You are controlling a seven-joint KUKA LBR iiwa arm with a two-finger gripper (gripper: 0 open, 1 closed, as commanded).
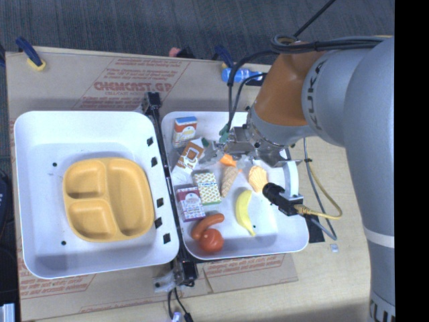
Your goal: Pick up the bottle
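Presently the arm (335,92) is reaching in from the right and hanging over the far half of the right bin (295,237), with the gripper (228,149) pointing down among the toys. The wrist is hiding its working end, so I cannot tell whether it is wide, narrow or closed on anything. Nothing is visibly being held.

The bottle (229,178) is not showing plainly. I am taking it to be the pale tapered piece with an orange top, lying near the middle of the right bin. That reading is uncertain. Its orange end is lying just beside the gripper, on the gripper's near side, possibly touching it. The pale body is running away towards the near edge.

Neighbours are crowding it. A patterned box (206,187) is lying against its left side, a ridged yellow piece (258,178) is sitting just to its right, and a banana (244,211) is lying nearer still. Cartons (186,130) are standing at the far left of this bin. The left bin (27,180) is holding a yellow tray (107,198), well apart from the work.

In my judgement the step in hand is the approach. Doing it well is calling for a small shift towards the near side, centring over the pale body rather than the orange end, closing across its narrow width and keeping clear of the box.
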